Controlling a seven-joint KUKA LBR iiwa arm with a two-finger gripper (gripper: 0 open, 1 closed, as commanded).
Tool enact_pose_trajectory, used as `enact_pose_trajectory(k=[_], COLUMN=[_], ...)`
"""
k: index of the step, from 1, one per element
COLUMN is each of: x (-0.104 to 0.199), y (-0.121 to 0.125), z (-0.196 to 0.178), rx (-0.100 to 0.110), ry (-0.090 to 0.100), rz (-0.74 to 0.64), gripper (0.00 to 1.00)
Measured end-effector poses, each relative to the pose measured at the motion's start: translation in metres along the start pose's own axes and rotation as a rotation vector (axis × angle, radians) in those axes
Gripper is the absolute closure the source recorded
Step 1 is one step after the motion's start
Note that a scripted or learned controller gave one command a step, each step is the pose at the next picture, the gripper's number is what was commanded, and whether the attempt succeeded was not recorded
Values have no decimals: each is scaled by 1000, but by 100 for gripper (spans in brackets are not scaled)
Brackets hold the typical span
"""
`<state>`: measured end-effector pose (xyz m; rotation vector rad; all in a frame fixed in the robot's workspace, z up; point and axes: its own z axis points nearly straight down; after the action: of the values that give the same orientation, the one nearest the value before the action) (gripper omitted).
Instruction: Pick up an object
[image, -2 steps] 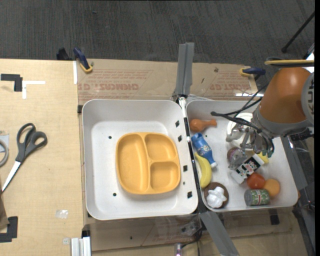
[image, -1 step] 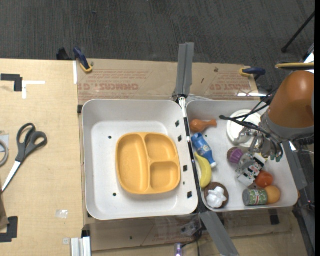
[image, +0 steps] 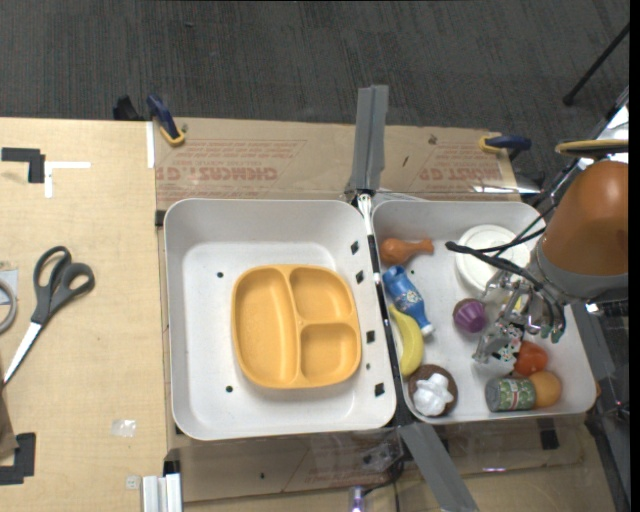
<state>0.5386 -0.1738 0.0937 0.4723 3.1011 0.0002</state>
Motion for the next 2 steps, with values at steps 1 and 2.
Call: enact_pose_trajectory(k=[1, 2], x=[-18, 31], y=[-43, -53], z=[1, -4], rx=[0, -3], ry=[-1, -19], rz=[95, 220], gripper=[0, 0])
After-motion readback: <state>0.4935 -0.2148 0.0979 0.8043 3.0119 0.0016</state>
